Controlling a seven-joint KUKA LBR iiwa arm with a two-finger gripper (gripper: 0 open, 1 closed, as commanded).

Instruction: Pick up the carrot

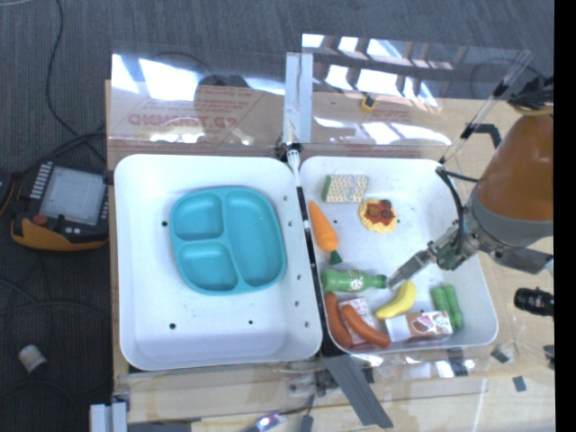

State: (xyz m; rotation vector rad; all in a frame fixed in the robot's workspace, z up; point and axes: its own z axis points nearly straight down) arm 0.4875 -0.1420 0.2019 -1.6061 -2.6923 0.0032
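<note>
The orange carrot with a green stem end lies along the left wall of the right bin, pointing up and down. My gripper hangs over the middle of that bin, to the right of and below the carrot, close above the yellow banana and the cap end of the green bottle. Nothing is seen between its fingers.
The right bin also holds a cracker, a small pizza, sausages, a packet and a green pod. A teal divided plate sits in the left bin.
</note>
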